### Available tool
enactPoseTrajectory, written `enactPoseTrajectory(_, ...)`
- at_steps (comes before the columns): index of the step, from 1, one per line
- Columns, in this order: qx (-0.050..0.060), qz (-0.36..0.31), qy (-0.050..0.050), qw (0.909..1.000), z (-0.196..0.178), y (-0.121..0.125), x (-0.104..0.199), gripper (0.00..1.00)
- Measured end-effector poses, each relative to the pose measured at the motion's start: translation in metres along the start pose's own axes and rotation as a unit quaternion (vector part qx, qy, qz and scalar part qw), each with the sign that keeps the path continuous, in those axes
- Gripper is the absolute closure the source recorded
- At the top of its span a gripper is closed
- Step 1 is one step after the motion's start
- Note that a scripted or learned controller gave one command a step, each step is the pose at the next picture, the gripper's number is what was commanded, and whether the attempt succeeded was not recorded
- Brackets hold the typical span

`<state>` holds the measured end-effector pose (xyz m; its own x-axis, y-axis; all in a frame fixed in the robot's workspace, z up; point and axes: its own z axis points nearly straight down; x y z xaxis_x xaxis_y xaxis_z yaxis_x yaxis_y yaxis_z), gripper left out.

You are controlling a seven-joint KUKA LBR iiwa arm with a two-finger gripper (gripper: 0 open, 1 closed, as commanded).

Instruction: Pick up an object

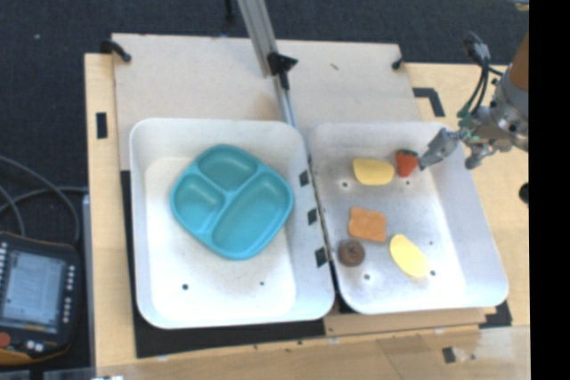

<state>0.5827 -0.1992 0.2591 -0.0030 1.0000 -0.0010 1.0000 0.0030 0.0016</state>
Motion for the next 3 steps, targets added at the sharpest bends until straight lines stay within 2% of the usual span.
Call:
enactPoseTrajectory(1, 0.000, 0.000, 0.000, 1.0000, 0.000, 0.000, 0.000, 0.00)
enactPoseTrajectory(3, 0.003, 0.002, 0.000, 1.0000, 0.118, 0.007, -0.007, 0.00)
